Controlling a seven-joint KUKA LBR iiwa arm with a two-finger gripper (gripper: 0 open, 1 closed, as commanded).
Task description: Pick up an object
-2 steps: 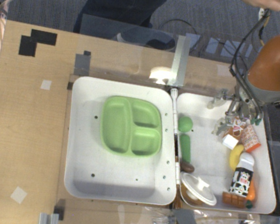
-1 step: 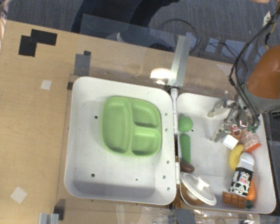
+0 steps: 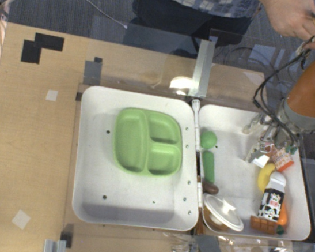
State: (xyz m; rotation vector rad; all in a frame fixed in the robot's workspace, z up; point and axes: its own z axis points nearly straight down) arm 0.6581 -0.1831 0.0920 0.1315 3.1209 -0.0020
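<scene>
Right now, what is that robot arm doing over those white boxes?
The robot arm's gripper hangs over the right bin, near its far right side, above a pile of toy food. Just below it lie a yellow banana and a small milk bottle. Nothing can be seen held between its fingers. A green cucumber and a lidded bowl lie along that bin's left side. The left bin holds a green divided plate. A person's hand is at the top, above the arm.

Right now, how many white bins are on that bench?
2, side by side: the left bin holds a green divided tray; the right bin holds the small items.
</scene>
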